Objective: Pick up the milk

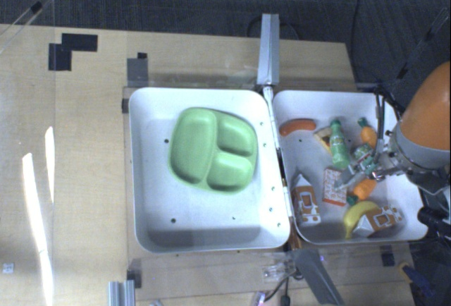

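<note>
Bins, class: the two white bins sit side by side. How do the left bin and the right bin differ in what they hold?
The left bin holds one thing, a green divided plate; the right bin holds many small items, including a banana, a green bottle and a carton. The gripper is over the right bin, not the left. Both are shallow, white and similar in size.

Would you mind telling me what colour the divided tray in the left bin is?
Light green; the divided tray shows clearly in the camera view, lying in the left bin.
</note>
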`<move>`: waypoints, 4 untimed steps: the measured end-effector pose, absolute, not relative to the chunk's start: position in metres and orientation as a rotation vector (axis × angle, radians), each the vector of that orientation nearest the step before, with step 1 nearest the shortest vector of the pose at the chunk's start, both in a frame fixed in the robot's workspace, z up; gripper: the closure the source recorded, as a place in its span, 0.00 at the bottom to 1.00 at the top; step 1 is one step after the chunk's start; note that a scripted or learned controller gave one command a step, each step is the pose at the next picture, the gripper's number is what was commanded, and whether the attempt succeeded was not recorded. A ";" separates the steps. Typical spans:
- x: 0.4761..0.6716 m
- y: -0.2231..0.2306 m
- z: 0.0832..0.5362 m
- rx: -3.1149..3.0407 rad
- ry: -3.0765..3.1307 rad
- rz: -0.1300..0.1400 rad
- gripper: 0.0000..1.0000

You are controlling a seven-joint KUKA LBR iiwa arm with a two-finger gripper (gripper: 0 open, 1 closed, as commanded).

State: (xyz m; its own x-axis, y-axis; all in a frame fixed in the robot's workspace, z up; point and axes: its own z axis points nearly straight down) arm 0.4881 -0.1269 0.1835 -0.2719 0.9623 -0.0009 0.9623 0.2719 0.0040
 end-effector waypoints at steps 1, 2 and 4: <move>0.494 -0.107 0.121 1.649 2.641 0.010 0.00; 0.489 -0.206 0.235 1.576 2.707 0.003 0.00; 0.518 -0.142 0.090 0.504 3.085 -0.001 0.00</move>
State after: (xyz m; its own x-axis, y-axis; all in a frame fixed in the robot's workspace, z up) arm 0.5179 -0.1423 0.0903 -0.9478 0.3185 -0.0156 0.3185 0.9479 0.0020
